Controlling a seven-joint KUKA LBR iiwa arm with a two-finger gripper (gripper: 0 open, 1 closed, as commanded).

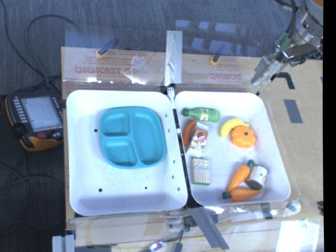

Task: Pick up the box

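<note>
- Box lies in the right bin, touching a sausage, below a bottle, above a second carton.
- Gripper hangs beyond the bin's far corner, apparently nothing in it; grip unclear.

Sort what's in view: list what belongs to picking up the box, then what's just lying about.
For the job: box, gripper, right bin.

Lying about: blue tray, green bottle, carton, banana, orange, carrots, can.
</note>
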